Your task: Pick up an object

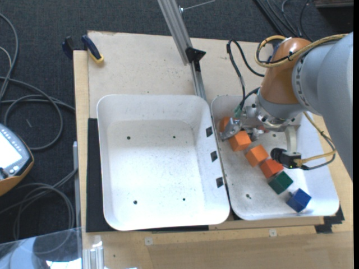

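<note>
My gripper (238, 129) is low in the right bin (247, 203), near its upper left part, under the orange-banded wrist (280, 72). It sits right over two orange blocks: one (225, 123) at its left and one (241, 141) just below it. I cannot see a block held in it. From there a row of blocks runs down to the right: another orange block (257, 154), a red-orange block (272, 167), a green block (280, 182) and a blue block (300, 199).
The left bin (112, 150) lies beside the right one, their rims meeting near the centre. A metal rail (178, 27) slants across the back of the bench. A black cable (238, 72) hangs along the wrist.
</note>
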Controlling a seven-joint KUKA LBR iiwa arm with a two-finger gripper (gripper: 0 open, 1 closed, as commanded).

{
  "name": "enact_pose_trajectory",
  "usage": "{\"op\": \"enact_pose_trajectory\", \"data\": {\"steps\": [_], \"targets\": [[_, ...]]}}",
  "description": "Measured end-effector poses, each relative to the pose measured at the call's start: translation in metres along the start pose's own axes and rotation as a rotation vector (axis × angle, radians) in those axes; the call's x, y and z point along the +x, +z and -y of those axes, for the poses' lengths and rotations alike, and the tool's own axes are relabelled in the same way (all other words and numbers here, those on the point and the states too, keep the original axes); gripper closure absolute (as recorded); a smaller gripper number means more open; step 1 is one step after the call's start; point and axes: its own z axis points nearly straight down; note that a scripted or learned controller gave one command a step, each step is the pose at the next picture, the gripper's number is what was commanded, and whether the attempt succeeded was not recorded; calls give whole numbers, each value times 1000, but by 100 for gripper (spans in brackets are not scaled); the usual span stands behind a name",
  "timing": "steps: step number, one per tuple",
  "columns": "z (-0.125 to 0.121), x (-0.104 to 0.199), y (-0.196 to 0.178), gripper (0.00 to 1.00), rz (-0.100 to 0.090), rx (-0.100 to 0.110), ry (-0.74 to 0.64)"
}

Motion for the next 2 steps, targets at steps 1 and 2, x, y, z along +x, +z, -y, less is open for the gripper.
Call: {"op": "enact_pose_trajectory", "data": {"steps": [1,2], "targets": [[-2,-2,-16,100,1,-9,3],[28,91,-110,100,-1,-16,-7]]}}
